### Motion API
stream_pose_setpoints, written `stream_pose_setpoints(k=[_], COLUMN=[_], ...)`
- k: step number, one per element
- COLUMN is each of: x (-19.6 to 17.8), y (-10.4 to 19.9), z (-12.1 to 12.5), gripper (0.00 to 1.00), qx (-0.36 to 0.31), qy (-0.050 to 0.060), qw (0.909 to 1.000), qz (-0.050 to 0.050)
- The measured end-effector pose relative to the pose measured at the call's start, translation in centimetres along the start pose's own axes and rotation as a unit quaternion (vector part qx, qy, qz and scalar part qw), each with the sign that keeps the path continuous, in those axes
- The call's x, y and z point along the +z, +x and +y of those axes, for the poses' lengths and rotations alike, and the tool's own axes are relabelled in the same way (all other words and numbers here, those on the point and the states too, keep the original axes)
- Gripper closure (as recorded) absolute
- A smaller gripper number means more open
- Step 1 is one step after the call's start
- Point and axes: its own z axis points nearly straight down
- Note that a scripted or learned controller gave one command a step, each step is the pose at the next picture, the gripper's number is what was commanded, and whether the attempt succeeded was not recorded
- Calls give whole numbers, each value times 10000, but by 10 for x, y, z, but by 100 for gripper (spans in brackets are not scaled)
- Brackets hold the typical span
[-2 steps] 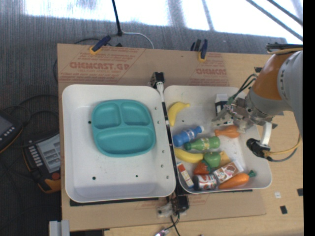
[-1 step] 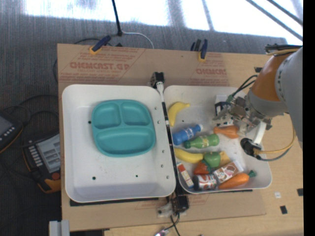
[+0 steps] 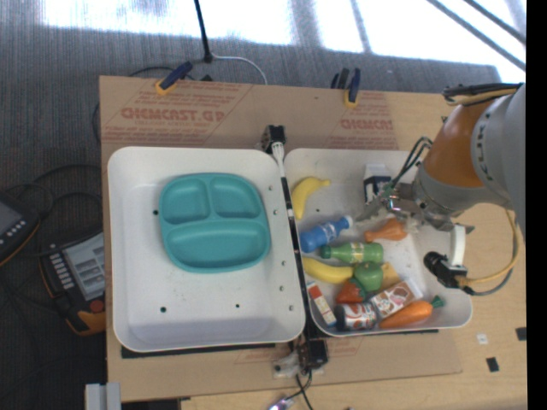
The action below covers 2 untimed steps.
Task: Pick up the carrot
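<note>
Gripping a smooth tapered carrot (image 3: 389, 230), metal jaws (image 3: 382, 214) over the white bin (image 3: 338, 162)

Two bananas (image 3: 308, 192), two bins (image 3: 137, 229)

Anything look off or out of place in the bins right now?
Nothing spilled or damaged. The right bin is a loose heap of toy food, with one carrot at its near edge. The teal tray sits flat in the left bin.
</note>
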Motion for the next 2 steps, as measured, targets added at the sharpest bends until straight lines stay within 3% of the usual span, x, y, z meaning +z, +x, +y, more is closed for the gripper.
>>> stream_pose_setpoints(k=[1, 2], x=[-14, -14], y=[-4, -2], z=[4, 4], gripper=[100, 0], qx=[15, 7], qy=[-75, -58], qw=[10000, 10000], qz=[-39, -26])
